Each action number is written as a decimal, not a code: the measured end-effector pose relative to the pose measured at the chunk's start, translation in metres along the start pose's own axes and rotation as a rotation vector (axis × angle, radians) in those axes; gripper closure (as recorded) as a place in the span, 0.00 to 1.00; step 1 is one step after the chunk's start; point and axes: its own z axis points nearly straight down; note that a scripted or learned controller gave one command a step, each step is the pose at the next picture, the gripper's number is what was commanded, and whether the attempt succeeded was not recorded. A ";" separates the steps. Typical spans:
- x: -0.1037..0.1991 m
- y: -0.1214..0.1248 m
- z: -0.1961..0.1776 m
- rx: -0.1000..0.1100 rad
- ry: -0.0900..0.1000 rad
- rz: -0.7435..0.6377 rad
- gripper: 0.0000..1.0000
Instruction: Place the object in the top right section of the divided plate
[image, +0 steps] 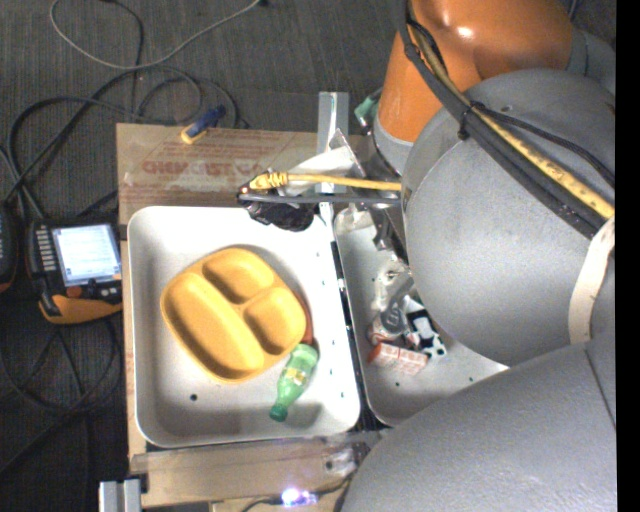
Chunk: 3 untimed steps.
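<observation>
- Camera view: my arm (500, 230) bulks over the right bin (440, 385); I can't tell how the gripper (395, 300) stands, or whether it holds anything.
- A green bottle (293, 381) lies in the left bin (150, 400), touching the near right edge of the yellow divided plate (235, 312).
- Risk, as I judge it: with small items (405, 345) crowded under the wrist, a grasp could miss or snag.
</observation>
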 end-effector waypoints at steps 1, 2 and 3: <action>0.000 0.000 -0.007 -0.003 -0.005 -0.002 1.00; 0.012 -0.058 -0.010 0.001 0.011 -0.396 1.00; 0.021 -0.081 -0.020 0.018 0.018 -0.018 1.00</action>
